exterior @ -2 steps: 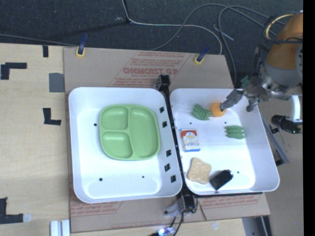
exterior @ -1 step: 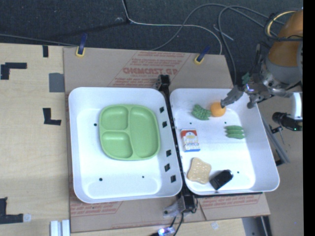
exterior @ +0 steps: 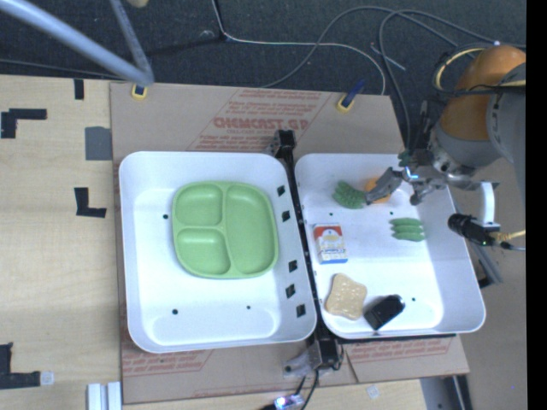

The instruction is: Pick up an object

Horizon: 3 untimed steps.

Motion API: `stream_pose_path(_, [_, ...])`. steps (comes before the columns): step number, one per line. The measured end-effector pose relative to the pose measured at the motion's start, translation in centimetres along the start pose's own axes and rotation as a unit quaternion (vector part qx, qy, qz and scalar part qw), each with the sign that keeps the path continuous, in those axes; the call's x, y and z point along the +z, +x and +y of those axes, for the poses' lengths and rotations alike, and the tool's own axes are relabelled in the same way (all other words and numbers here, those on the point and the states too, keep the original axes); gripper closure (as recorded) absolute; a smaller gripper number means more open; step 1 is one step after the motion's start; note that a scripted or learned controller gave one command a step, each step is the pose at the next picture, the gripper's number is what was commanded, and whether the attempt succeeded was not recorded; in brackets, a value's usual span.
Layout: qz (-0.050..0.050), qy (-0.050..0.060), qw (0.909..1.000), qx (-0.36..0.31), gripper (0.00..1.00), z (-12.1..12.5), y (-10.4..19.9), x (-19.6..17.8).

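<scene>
My gripper (exterior: 396,195) hangs over the back of the right bin (exterior: 453,310), its two fingers spread apart and nothing between them, so it is open. Just to its left lie a small orange piece (exterior: 373,182) and a dark green leafy item (exterior: 348,196). A lighter green pod (exterior: 408,229) rests a little in front of the gripper. Nearer the bin's middle is a small red and white box (exterior: 330,243). A tan cracker-like slab (exterior: 345,297) and a black object (exterior: 384,311) sit at the front.
The left bin (exterior: 145,254) holds a green divided plate (exterior: 226,229). A black divider with clips (exterior: 295,229) separates the bins. Cables trail behind the bench, and a grey pole (exterior: 68,28) crosses the top left.
</scene>
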State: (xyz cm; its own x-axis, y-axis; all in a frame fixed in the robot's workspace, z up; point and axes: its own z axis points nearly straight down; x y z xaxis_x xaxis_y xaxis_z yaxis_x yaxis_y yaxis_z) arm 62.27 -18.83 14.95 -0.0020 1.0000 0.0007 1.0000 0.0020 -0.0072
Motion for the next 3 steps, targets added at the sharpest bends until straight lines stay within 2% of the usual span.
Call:
stream_pose_path(1, [0.0, 0.0, 1.0, 0.0, 0.0, 0.9, 0.1, 5.6])
stream_pose_path(2, [-0.002, -0.004, 1.0, 0.0, 0.0, 1.0, 0.1, 6.4])
stream_pose_path(3, [-0.003, -0.006, 1.0, -0.001, 1.0, 1.0, 0.1, 5.2])
